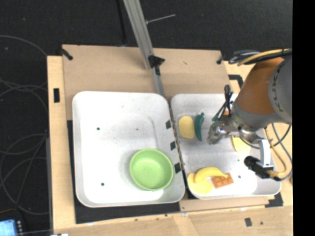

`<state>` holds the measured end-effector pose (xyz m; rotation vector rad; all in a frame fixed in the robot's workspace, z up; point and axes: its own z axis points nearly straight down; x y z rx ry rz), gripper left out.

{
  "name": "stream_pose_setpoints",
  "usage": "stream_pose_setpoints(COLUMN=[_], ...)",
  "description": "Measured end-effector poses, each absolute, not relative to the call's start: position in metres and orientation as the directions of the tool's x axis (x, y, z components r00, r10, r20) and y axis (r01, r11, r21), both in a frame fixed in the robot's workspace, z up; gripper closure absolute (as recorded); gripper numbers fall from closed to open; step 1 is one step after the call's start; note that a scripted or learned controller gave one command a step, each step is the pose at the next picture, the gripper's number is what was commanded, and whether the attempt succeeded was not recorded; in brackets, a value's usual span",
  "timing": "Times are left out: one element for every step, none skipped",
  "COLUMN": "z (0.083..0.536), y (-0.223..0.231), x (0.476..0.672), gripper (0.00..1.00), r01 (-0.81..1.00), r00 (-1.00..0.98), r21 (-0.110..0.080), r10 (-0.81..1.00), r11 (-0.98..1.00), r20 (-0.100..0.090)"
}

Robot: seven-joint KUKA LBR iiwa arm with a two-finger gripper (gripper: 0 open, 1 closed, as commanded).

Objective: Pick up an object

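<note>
Beside the jaws lies a teal object.

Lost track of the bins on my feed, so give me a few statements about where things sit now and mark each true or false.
1. The green bowl sits in the left bin. True.
2. The gripper hangs over the left bin. False: it is over the right bin.
3. A yellow object lies beside a teal object in the right bin. True.
4. The banana rests inside the green bowl. False: it lies at the right bin's near edge, by an orange piece.
</note>
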<state>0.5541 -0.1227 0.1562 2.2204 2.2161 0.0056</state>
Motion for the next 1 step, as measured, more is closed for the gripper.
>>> stream_pose_setpoints(z=[0.2002], y=[-0.1264], x=[0.558], gripper=[1.0], r01=[1.0], r00=[-0.003], r21=[0.007], r10=[1.0], r11=[0.003], r20=[-0.001])
